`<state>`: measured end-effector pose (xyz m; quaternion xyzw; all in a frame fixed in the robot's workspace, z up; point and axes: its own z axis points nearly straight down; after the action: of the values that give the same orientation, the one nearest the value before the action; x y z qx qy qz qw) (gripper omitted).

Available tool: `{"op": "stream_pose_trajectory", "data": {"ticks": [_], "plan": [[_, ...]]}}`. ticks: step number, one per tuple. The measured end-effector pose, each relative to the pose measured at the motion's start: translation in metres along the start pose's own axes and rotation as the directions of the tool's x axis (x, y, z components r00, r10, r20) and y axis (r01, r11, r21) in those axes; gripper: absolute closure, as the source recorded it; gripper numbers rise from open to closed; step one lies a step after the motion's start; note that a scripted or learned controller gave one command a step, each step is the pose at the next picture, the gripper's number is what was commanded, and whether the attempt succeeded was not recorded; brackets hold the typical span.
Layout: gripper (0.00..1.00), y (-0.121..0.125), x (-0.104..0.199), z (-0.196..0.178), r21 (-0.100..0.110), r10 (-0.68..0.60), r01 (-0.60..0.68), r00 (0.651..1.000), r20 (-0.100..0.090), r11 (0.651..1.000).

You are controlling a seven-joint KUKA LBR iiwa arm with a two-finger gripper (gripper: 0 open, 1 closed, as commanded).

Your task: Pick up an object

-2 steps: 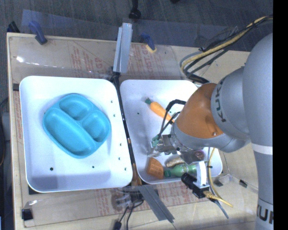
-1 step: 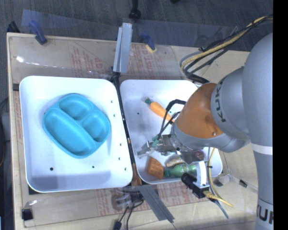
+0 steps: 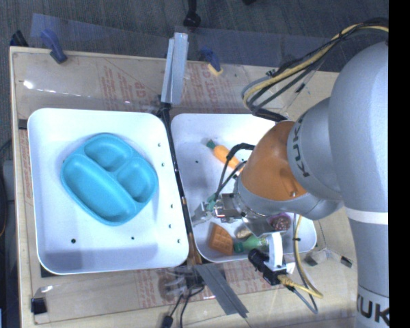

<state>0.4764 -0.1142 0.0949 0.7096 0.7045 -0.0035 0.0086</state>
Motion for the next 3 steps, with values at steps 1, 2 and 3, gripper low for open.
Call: {"op": "stream_pose_trajectory", "data": {"ticks": [1, 2, 3], "plan": [[0.0, 0.05, -0.017, 0.004, 0.011, -0.012, 0.013, 1.0, -0.019, 1.0], [0.0, 0.003, 0.005, -0.003, -0.013, 0.008, -0.008, 1.0, 0.009, 1.0], [0.0, 0.077, 0.0, 0.002, 0.004, -0.008, 0.008, 1.0, -0.012, 1.0]]}}
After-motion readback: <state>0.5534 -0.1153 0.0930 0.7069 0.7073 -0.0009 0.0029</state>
